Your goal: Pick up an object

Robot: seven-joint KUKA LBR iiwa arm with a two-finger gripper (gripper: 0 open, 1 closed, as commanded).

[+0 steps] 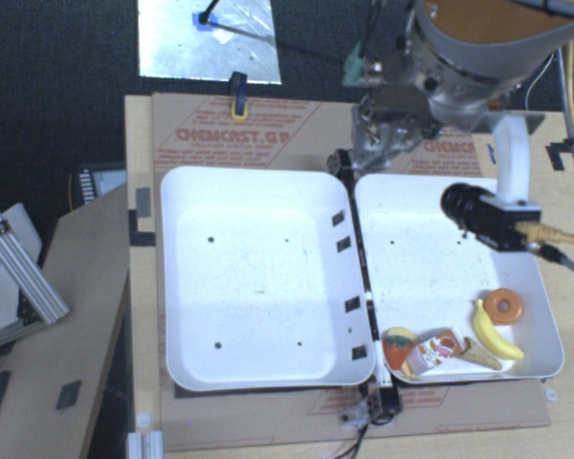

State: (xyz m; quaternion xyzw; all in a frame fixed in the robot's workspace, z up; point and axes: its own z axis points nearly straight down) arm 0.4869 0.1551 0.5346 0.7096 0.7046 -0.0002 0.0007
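The arm (pixel 488 27) hangs over the far edge of the right bin (pixel 411 256), its gripper (pixel 383 146) near the divider; I cannot tell the gripper's state. Every object sits well apart, in the near right corner: a banana (pixel 493 333), long axis slanting along the wall, donut (pixel 503 304), packet (pixel 435 350), tomato (pixel 399 345). Bare bin floor lies between, walls crowding the pile

Two bins sit side by side, the left bin (pixel 253 275) touching the right bin (pixel 430 247); in the right bin's near right corner lie a banana (pixel 496 334), a ring (pixel 503 304) just behind it, and a packet (pixel 434 350) left of it; a tomato (pixel 399 347) lies left of the packet.
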